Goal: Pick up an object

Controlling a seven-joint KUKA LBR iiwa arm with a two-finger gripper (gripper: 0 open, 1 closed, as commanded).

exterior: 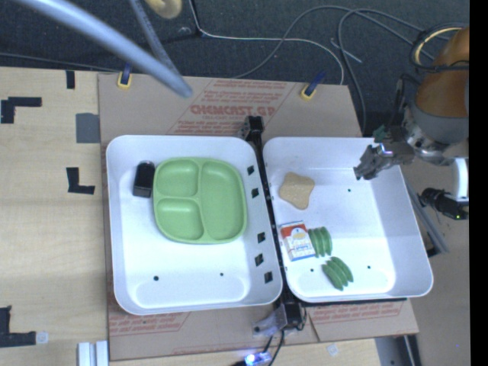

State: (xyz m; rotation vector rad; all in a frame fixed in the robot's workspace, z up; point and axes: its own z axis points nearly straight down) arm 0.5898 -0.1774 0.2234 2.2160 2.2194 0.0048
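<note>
pincer [366,168] hangs over the right bin's [396,227] upper right rim, nothing visibly in it; can't tell how wide it stands. nearest to it, down-left: tan bread piece [296,191], likely light, soft, best pinched across its narrow width. further down: red-white packet [296,242], two green pods [329,259], probably slick, small.
</note>
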